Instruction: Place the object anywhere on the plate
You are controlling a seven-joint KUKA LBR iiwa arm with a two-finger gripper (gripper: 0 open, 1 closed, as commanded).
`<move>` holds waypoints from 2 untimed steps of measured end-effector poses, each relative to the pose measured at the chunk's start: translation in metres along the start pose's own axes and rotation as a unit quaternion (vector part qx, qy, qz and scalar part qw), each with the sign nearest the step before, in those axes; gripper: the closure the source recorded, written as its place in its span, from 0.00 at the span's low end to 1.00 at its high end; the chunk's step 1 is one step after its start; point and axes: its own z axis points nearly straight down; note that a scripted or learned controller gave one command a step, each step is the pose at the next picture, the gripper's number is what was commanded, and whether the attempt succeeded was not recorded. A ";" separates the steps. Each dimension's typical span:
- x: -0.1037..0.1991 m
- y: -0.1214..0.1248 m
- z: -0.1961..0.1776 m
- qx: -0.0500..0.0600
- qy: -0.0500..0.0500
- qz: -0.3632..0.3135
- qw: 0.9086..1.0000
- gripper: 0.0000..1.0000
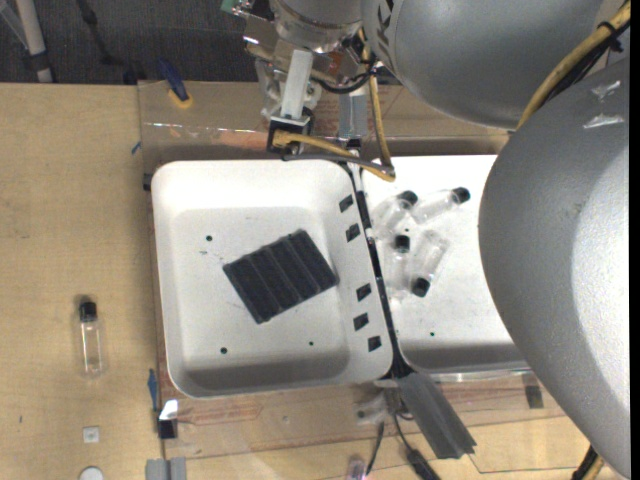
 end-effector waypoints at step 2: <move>-0.007 -0.011 0.017 0.002 -0.001 -0.152 0.988 1.00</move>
